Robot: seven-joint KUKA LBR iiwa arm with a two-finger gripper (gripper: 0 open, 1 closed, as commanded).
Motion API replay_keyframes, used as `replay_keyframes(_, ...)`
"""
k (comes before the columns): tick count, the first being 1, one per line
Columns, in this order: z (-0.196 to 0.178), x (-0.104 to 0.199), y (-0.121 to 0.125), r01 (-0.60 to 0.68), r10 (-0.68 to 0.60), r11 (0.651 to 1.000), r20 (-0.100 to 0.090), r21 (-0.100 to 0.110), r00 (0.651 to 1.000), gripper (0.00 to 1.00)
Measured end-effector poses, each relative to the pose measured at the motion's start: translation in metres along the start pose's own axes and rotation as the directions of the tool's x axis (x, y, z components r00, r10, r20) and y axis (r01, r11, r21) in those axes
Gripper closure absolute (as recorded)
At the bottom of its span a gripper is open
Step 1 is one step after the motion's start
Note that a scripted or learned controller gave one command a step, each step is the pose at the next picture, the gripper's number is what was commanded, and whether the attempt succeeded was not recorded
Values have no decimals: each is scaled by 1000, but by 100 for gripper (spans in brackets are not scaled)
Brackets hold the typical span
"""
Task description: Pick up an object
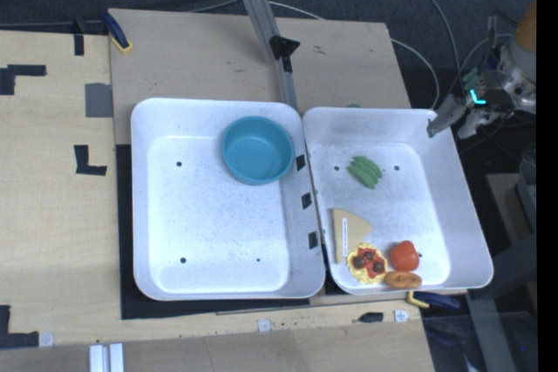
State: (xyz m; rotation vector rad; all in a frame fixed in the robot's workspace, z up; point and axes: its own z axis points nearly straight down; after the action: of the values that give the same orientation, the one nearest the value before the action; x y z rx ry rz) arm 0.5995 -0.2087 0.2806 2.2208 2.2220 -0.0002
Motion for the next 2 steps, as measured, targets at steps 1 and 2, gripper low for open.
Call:
replay_keyframes(1, 0, 0, 0, 0, 0, 1000, 0, 0, 1000, 0)
replay_keyframes(2, 63, 1, 3, 0, 0, 1000, -1, 5, 1000, 0)
